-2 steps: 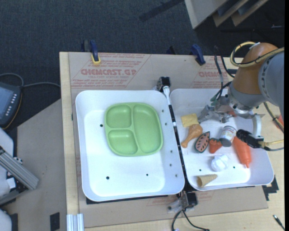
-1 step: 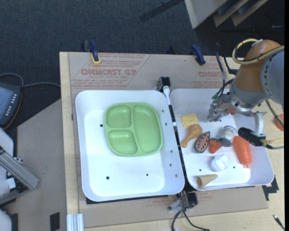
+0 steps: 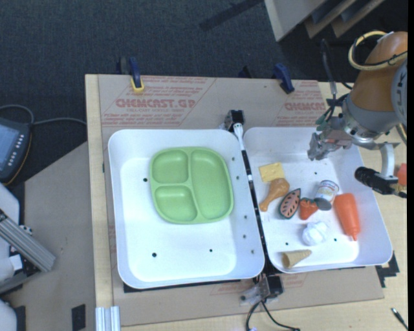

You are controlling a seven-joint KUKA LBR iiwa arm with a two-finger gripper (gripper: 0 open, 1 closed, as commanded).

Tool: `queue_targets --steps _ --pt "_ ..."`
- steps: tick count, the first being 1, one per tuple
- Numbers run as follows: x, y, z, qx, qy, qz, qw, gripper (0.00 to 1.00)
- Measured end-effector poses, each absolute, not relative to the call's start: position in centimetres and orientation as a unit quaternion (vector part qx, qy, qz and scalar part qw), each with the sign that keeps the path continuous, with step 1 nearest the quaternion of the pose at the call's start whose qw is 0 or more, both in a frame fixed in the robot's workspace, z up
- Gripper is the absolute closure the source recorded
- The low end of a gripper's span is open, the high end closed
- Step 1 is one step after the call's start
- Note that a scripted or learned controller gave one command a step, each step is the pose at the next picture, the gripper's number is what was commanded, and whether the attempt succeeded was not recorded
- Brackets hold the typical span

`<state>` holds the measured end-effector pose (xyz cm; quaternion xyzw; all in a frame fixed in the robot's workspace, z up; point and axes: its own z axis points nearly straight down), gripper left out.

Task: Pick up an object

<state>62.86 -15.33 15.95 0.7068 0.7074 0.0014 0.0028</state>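
Tool (image 3: 319,150) hovered above right bin (image 3: 378,249), its opening state could not be told, orange carrot (image 3: 348,215) lay below, green plate (image 3: 191,185) was placed in left bin (image 3: 129,258)

Dark blue-grey carpet (image 3: 97,39) surrounding bench. Brown board (image 3: 194,97) covering benchtop, blue clamps (image 3: 134,70) gripping its far edge. Pale furniture (image 3: 310,16) standing beyond far right corner.

The right bin (image 3: 375,249) held the pickable toy foods: a yellow cheese wedge (image 3: 272,171), a tan drumstick (image 3: 274,192) lying aslant, a watermelon slice (image 3: 290,203), a strawberry (image 3: 307,208) and a small tin (image 3: 326,191). An orange carrot (image 3: 348,214) lay lengthwise near the right wall. A white piece (image 3: 315,234) and an ice-cream cone (image 3: 295,258) lay nearer the front edge.
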Motion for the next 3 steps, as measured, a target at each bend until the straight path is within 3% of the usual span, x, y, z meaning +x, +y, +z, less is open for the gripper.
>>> queue_targets --steps 1,2,3 --pt "63.2 -15.0 22.3 0.707 0.708 0.0018 0.003 1.0" --pt "63.3 -15.0 22.5 0.707 0.707 0.0009 0.002 1.0" --pt "59.8 -11.4 22.1 0.706 0.708 -0.0007 -0.002 1.0"
